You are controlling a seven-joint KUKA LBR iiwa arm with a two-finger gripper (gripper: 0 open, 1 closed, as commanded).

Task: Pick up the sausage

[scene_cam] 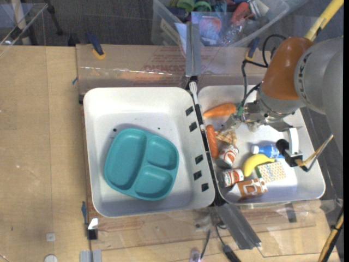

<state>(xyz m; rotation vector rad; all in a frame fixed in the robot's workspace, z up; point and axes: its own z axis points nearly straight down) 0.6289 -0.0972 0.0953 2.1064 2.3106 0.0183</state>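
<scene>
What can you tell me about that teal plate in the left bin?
The plate is teal, looks like smooth plastic, and has rounded corners and three shallow compartments: one long one on its left and two smaller ones on its right. It lies flat, right side up and slightly turned, on the floor of the left bin, with nothing in it.

Grey arm [319, 72] bent down from right, claw [244, 118] lowered
</scene>
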